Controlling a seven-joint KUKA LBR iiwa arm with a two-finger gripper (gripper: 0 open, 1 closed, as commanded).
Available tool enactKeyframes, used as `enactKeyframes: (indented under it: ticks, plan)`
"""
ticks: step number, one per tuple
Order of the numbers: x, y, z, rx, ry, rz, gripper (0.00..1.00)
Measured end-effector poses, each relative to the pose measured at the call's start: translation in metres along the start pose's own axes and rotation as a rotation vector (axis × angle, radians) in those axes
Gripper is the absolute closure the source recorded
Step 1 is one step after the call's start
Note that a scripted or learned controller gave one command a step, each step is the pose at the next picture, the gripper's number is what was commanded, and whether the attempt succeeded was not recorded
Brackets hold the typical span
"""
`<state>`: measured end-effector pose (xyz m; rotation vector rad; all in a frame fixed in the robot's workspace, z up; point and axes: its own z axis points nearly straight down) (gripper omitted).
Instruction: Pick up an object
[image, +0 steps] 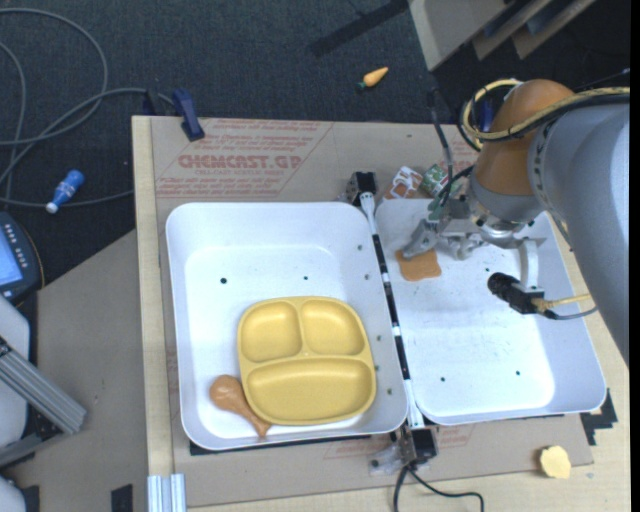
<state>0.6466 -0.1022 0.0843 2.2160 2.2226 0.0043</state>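
Observation:
A flat orange-brown piece like a slice of toast (420, 265) lies in the right bin (480, 380), near its far left corner. My gripper (432, 240) hangs right over the slice's far edge, low in the bin; I cannot make out whether it touches the slice. In the left bin (200, 250) sits a yellow divided plate (305, 360). A tan toy drumstick (235, 397) lies against the plate's front left corner.
The grey arm with its orange band (525, 130) covers the right bin's far right part. A black cable end (510, 290) hangs over that bin. Small colourful bits (420, 180) lie behind the bin. A yellow chunk (553, 461) rests on the bench, front right.

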Motion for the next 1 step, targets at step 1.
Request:
enactKeyframes:
  ticks: [1]
  plan:
    - [0.0078,0.0101,-0.0005,0.001,0.0,0.002,0.0]
